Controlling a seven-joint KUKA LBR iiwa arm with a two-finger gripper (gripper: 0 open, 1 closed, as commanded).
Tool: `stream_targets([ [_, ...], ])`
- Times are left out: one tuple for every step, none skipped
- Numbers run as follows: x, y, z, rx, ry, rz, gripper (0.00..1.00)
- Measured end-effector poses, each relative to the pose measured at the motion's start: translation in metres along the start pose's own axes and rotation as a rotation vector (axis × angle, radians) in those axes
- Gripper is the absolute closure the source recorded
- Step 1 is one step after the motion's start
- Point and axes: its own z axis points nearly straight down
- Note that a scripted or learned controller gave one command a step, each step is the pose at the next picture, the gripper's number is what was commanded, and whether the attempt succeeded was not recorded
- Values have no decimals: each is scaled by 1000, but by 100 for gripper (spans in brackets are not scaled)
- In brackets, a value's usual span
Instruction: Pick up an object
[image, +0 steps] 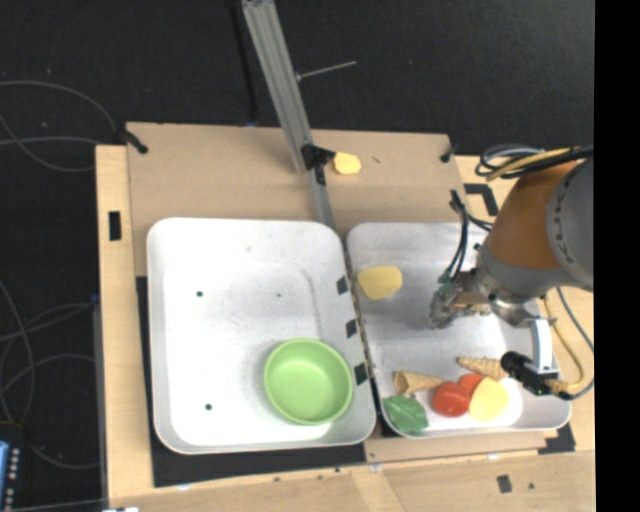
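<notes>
Over the right bin (400, 245), the arm (535, 225) reaches in from the right and its jaws (447, 305) hang low above the bin's bare middle — whether they stand apart or together I cannot tell, and nothing shows between them. Left of them, a pale yellow lump (380, 282) lies by the bin's left wall. Along the near edge sit a green piece (406, 412), a cone (415, 381), a red piece (451, 398), a yellow piece (489, 400) and a second cone (481, 366) — all apart from the jaws. A green bowl (308, 381) rests in the left bin (220, 290). Another yellow bit (347, 163) lies on the counter (200, 170) behind the bins.
</notes>
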Motion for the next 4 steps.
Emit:
stream_targets([
  [8, 0, -48, -4, 0, -11, 100],
  [5, 2, -113, -7, -2, -11, 100],
  [5, 3, -112, 0, -1, -13, 100],
  [55, -2, -103, 1, -1, -12, 100],
])
